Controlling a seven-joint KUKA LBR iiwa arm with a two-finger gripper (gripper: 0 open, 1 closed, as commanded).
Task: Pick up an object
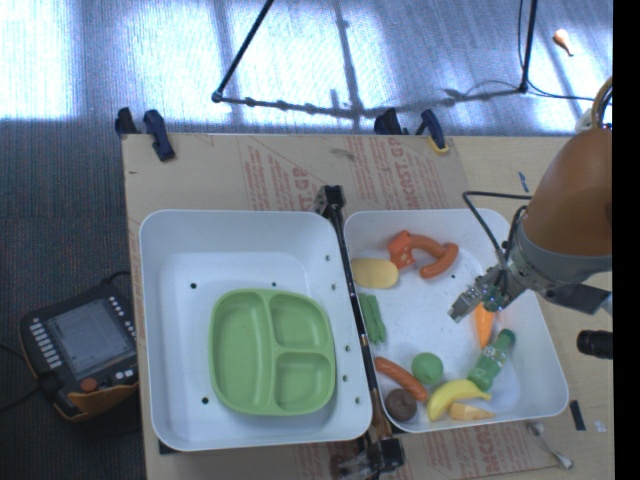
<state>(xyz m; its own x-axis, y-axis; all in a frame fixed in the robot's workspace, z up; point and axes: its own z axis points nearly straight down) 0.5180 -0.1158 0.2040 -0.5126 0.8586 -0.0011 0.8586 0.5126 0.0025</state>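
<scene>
From my seat I see the gripper [470, 304] low over the right bin [455, 223], reaching in from the right under the orange-banded wrist. The thing nearest it is a small orange carrot [484, 324], lying just beside the fingertips, on their lower-right side in the view. I judge this the likeliest target, since everything else sits farther off.

The carrot's long axis runs roughly up and down the picture, tilted a little; its upper end is tucked under the gripper body, and I cannot make out which end is the tip. A green bottle [492, 360] lies just below it, nearly end to end, slanting down toward the yellow banana [455, 396].

I cannot tell how the gripper is set; the metal end is small and blurred, and I see nothing between its parts.

So the coming move turns on a short shift toward the carrot and a turn to close across its narrow width, not along its length. The bottle close by could get nudged. The left bin [170, 238] holds a green divided plate [272, 351]
</scene>
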